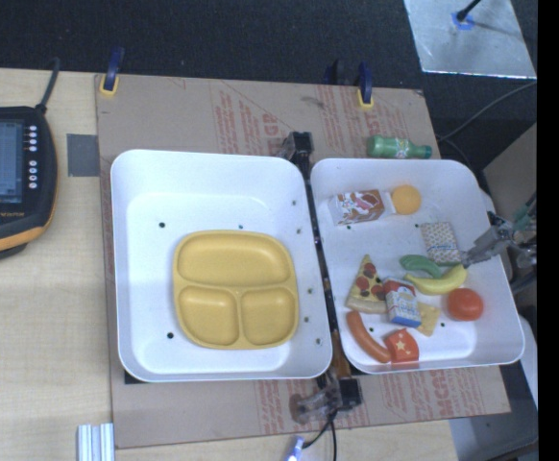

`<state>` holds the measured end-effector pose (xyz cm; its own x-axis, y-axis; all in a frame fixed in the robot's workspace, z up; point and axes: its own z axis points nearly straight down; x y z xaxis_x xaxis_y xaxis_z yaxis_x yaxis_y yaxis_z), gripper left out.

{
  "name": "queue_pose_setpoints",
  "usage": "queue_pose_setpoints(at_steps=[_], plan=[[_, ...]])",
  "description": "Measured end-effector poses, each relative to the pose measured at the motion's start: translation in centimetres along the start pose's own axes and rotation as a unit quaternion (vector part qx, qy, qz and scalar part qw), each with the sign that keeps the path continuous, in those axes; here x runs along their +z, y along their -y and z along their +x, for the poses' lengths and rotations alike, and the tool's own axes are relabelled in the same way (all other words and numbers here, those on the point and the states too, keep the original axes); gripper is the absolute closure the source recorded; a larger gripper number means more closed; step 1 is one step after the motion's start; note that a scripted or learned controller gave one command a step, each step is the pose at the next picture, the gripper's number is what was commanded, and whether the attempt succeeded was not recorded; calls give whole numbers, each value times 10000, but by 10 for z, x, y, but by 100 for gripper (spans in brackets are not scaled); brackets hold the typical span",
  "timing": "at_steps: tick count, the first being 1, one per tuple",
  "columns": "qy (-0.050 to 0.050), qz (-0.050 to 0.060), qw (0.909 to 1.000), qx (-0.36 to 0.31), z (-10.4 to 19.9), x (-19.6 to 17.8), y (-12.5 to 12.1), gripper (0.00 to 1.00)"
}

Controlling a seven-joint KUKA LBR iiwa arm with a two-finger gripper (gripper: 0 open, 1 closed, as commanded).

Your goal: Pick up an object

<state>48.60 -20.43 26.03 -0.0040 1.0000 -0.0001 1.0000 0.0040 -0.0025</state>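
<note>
The right white bin [481, 349] holds several toy foods: a snack packet [361, 206], an orange ball [405, 199], a grey patterned packet [440, 242], a green pod [420, 263], a banana [440, 280], a tomato [465, 303], a pizza slice [364, 284], a small carton [402, 305], a sausage [365, 336] and a red fruit [401, 346]. My gripper [486, 246] reaches in low over the bin's right rim, its tip just right of the grey packet and above the banana's end. Nothing is visibly held.
The left white bin [135, 209] carries a yellow divided plate [233, 288]. A green bottle [398, 147] lies on the cardboard behind the right bin. A tablet pendant [6, 185] rests at the far left of the bench.
</note>
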Motion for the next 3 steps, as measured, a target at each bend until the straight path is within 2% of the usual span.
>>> queue_pose_setpoints(at_steps=[1,2,3], plan=[[0,8,10000,-7,33,104,-30,0],[3,6,10000,-11,93,169,-98,0],[1,7,10000,-4,72,169,-23,0]])
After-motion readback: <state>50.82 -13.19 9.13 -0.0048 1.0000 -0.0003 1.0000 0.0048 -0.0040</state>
